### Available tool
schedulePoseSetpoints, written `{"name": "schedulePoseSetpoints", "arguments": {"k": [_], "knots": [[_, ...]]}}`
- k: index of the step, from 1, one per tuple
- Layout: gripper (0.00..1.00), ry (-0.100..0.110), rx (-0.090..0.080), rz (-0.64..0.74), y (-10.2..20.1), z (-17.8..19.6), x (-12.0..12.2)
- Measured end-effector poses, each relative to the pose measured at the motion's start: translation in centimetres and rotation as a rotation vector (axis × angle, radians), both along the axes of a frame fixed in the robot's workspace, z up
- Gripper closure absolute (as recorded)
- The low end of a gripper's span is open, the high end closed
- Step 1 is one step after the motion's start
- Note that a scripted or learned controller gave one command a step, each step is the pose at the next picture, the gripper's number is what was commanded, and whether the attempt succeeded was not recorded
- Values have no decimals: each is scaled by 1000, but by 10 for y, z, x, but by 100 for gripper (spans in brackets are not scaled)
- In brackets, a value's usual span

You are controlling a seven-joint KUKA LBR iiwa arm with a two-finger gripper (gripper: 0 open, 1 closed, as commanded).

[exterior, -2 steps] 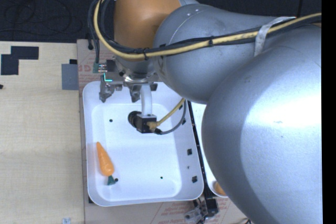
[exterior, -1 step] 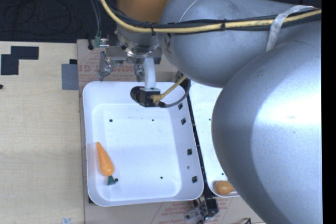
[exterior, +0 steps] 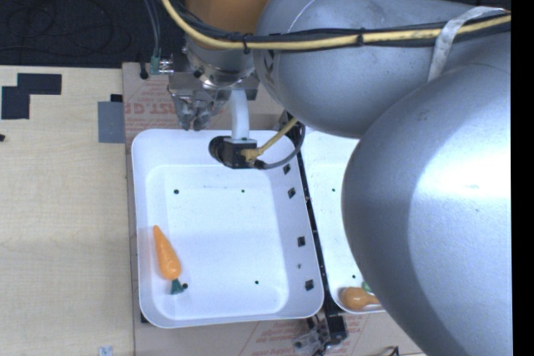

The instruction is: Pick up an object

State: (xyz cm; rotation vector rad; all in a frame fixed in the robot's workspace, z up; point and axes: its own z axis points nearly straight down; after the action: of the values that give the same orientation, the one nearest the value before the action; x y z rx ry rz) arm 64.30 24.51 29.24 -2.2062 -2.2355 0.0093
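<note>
An orange toy carrot (exterior: 165, 253) with a small green top lies in the left bin (exterior: 275, 296), near its left wall and front corner. My gripper (exterior: 200, 119) hangs over the far rim of that bin, well behind the carrot and apart from it. A white rod with a black end piece (exterior: 232, 152) and a yellow cable reaches down beside it, just inside the far wall. A rounded orange object (exterior: 359, 298) sits at the front of the right bin, partly hidden by the arm.
The big grey arm covers most of the right bin (exterior: 329, 179). A black divider with clips (exterior: 302, 213) runs between the two bins. Pale wooden bench top lies to the left.
</note>
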Motion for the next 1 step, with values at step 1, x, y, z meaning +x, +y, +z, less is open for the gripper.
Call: {"name": "schedulePoseSetpoints", "arguments": {"k": [1], "knots": [[100,4,0,-7,-1,-60,-1]]}}
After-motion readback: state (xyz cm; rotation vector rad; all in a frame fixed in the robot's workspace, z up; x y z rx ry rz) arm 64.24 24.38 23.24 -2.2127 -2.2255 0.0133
